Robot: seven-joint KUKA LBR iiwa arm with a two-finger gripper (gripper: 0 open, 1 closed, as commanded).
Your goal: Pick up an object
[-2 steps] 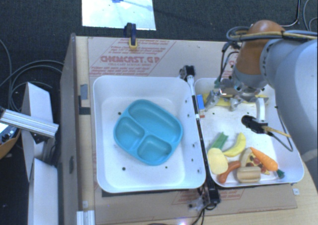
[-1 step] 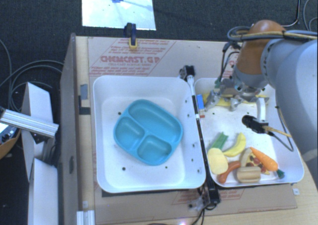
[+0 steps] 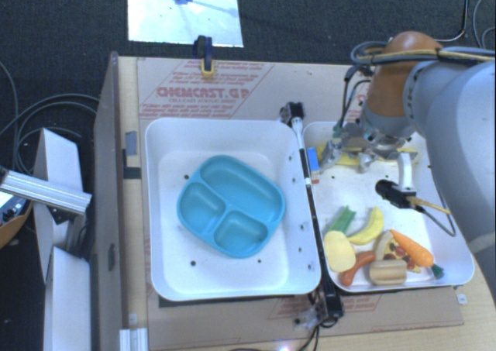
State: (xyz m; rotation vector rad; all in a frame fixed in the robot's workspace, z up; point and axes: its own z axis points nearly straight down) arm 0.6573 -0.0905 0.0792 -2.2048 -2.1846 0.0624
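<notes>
Bright, diffuse overhead light washed out the white bins (image 3: 174,260); shadows were faint, focus slightly soft.

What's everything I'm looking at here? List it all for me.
Left bin: one, white, bench left.
Right bin: one, white, beside it.
Divided plate: one, blue, left bin.
Toy banana: one, yellow, right bin.
Toy carrot: one, orange, right bin's near corner.
Toy vegetable: one, green, beside the banana.
Round toy: one, pale yellow, near edge.
Tan toy block: one, tan, beside the carrot.
Arm: one, grey, orange band, from right.
Gripper: one, over right bin's far end.
</notes>
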